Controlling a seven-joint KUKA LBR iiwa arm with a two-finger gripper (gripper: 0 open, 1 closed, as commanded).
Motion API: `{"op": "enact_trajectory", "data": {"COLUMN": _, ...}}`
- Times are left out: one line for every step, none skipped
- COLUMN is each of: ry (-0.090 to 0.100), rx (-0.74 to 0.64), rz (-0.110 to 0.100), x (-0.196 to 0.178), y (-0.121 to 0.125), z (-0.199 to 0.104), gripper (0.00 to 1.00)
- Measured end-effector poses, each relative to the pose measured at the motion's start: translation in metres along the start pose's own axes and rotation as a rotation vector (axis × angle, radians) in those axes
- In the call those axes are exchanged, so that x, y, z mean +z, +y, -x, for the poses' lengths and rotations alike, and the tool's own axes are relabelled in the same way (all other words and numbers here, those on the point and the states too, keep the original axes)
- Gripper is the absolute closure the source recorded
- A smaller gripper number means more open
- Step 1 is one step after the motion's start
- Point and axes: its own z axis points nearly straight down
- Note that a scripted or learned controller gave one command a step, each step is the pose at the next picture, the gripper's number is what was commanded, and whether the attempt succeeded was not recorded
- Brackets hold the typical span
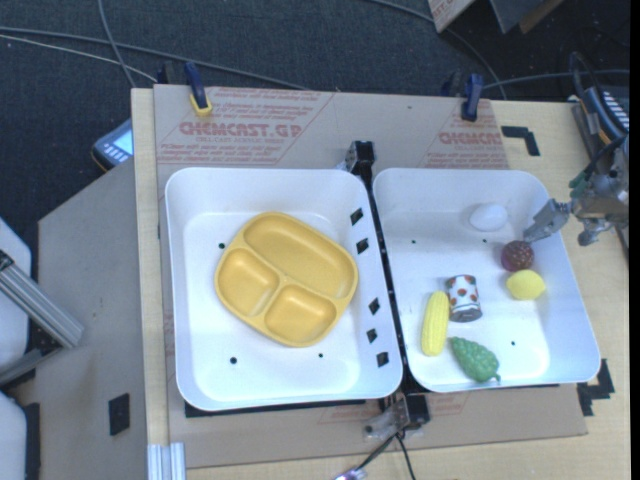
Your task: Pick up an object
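Holding six items, right bin (560, 363); one yellow tray (287, 278) left.

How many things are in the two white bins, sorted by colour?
Yellow: 3 – plate, corn, lemon
White: 1 – egg
Dark red: 1 – round fruit
Green: 1 – bumpy fruit
Red and white: 1 – can
Total: 7

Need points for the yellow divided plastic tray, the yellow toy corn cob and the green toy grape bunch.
yellow divided plastic tray (287, 278), camera view, on the ridge where its compartments meet
yellow toy corn cob (434, 322), camera view, mid-length of the cob
green toy grape bunch (474, 358), camera view, centre of the cluster
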Motion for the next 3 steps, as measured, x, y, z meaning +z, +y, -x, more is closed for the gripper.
{"op": "enact_trajectory", "data": {"ry": -0.003, "rx": -0.004, "rz": 0.013, "x": -0.007, "y": 0.003, "z": -0.001, "gripper": 0.00}}
{"op": "enact_trajectory", "data": {"ry": -0.002, "rx": -0.003, "rz": 0.009, "x": 0.045, "y": 0.009, "z": 0.008, "gripper": 0.00}}
{"op": "enact_trajectory", "data": {"ry": -0.001, "rx": -0.004, "rz": 0.008, "x": 0.108, "y": 0.013, "z": 0.006, "gripper": 0.00}}
